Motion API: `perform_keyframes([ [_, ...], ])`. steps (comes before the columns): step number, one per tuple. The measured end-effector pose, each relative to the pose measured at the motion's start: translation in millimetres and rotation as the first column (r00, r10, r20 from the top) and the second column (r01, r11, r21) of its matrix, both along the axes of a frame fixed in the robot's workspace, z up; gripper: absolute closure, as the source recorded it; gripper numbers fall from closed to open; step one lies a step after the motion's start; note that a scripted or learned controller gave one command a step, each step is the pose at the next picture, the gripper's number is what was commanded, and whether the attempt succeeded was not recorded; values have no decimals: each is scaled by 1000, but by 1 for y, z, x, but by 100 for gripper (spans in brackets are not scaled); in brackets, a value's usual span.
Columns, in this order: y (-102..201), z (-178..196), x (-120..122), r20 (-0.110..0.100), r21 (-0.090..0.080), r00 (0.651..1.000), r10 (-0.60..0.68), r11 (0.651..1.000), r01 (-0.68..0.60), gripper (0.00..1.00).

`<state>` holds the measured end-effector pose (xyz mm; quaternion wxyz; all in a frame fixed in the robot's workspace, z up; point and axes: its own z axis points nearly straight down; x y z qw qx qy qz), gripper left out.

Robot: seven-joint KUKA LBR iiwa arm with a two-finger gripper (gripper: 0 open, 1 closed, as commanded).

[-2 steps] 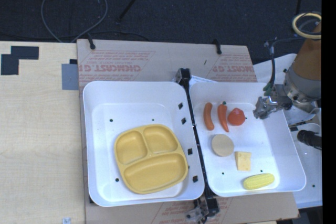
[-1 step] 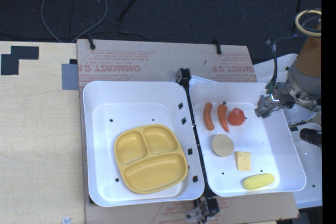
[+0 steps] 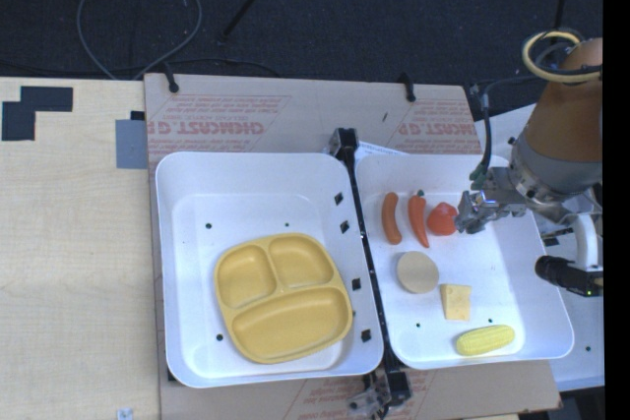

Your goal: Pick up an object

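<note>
I see the gripper (image 3: 471, 211) low near the right bin's (image 3: 551, 334) far right edge, touching the tomato (image 3: 442, 218); I cannot tell its opening. It may nudge the tomato against the carrot (image 3: 418, 220) and miss.

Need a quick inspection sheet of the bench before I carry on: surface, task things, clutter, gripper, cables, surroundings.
Surface: two white bins, left bin, right bin.
Task things: right bin holds sausage, carrot, tomato, round bun, cheese, corn.
Clutter: yellow tray in left bin.
Gripper: gripper beside tomato; finger state unclear.
Cables: black cables on floor.
Surroundings: cardboard under bins.
</note>
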<state>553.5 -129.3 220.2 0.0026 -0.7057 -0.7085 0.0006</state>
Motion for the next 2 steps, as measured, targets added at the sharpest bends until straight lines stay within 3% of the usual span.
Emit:
perform_keyframes([
  [2,100,-6,-19,-1,0,1000,0,1000,0,100],
])
